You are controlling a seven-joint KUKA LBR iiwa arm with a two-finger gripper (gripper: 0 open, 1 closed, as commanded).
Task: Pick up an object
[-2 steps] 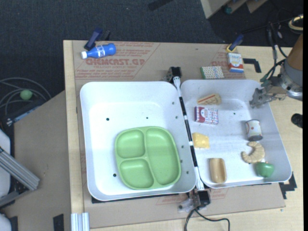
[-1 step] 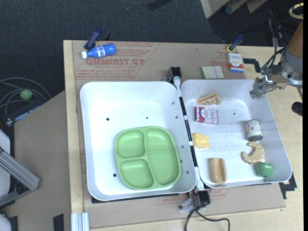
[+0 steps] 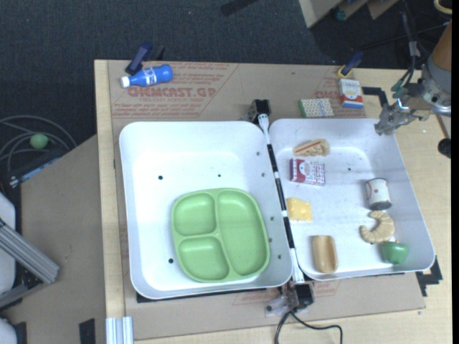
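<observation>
Objects lie in the right bin at lower right; the claw hovers at its upper-right rim, grip unreadable. Approach stage: next, descend onto one, perhaps the can.

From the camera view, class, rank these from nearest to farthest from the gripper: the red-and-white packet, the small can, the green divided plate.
Gripper, at the right bin's far right corner.
1. Small can, right bin, right side.
2. Red-and-white packet, right bin, left side.
3. Green divided plate, left bin.
</observation>
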